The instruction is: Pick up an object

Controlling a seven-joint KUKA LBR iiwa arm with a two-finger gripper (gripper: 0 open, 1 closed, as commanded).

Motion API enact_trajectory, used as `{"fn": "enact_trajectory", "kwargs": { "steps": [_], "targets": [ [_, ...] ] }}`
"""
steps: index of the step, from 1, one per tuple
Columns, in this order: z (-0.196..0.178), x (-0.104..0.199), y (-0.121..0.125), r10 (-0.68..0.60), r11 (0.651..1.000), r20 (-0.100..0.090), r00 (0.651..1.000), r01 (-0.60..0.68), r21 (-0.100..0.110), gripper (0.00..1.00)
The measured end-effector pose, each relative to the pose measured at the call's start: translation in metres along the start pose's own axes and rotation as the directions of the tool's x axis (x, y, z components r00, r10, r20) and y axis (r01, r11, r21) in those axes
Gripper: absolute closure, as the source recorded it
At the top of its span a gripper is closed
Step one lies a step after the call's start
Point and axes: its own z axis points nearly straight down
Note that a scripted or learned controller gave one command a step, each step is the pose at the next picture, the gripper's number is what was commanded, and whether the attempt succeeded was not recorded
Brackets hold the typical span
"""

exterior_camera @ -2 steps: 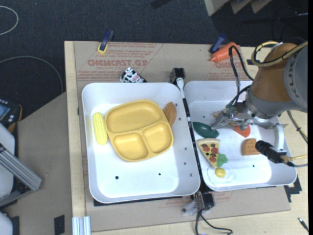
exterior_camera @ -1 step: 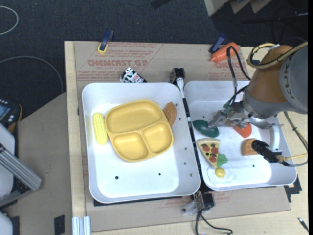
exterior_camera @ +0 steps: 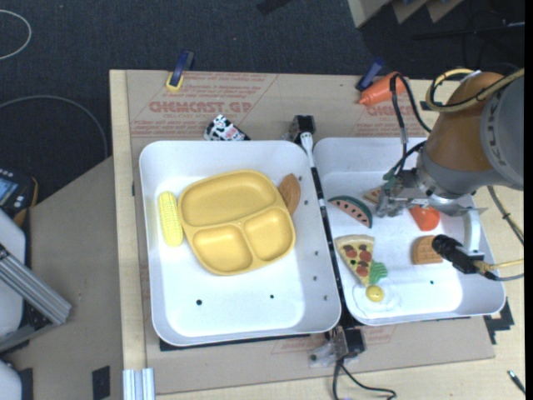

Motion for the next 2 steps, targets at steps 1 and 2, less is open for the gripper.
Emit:
{"fn": "enact_trajectory", "kwargs": {
  "steps": [1,2],
  "targets": [
    [-0.051,-0.010,-0.001,0.000,1.000,-0.003,1.000,0.000,0.019,1.00],
    [-0.110,-0.002,0.006,-0.004,1.000,-0.004,1.000,0.004,0.017,1.00]
  ]
}}
